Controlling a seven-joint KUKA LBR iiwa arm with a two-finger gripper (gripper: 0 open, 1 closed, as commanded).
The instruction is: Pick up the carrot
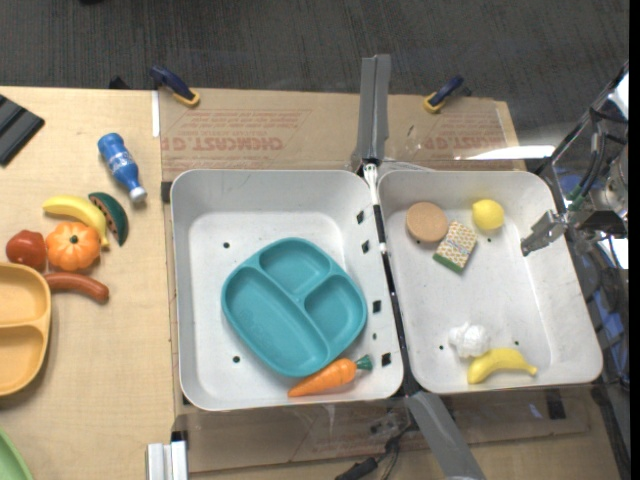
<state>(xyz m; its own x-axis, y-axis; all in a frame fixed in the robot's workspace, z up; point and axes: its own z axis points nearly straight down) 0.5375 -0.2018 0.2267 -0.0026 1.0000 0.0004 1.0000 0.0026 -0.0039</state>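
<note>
The orange carrot [325, 378] with a green top lies on its side in the left bin [200, 268], at the front edge. It rests against the lower rim of a teal divided plate [293, 306]. My gripper [541, 236] hangs over the right edge of the right bin [560, 308], far to the right of the carrot and apart from every object there. Nothing shows in its grasp.
The right bin holds a tan round biscuit [427, 222], a lemon [487, 214], a small patterned box [456, 246], a white lump [468, 339] and a banana [502, 365]. On the bench at left lie a blue bottle [120, 166], toy fruit [72, 246] and an orange dish [20, 333].
</note>
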